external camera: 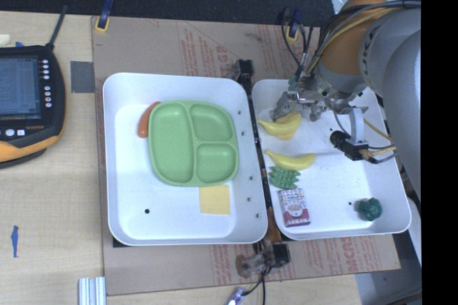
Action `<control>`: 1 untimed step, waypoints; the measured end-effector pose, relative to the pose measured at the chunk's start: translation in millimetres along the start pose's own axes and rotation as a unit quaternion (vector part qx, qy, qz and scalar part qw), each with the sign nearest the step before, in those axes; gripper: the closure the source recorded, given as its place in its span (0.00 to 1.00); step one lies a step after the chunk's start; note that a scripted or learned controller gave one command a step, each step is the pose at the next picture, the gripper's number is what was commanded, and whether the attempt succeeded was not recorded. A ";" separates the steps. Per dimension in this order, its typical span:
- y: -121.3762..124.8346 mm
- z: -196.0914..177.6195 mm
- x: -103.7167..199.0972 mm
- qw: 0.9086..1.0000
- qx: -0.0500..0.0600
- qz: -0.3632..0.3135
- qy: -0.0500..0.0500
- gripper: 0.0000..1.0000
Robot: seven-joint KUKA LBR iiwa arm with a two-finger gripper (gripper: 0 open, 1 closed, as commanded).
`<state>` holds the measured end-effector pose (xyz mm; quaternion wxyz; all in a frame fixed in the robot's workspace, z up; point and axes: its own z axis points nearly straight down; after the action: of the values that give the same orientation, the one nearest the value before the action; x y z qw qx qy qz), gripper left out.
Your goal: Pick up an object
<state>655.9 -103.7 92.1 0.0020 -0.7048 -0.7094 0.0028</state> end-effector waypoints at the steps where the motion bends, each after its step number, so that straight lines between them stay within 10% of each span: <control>1: 0.4 -0.2 -21.6 1.000 -0.003 0.002 0.000 0.00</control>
<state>656.4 -125.3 92.3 0.0002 -0.7060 -0.7082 0.0010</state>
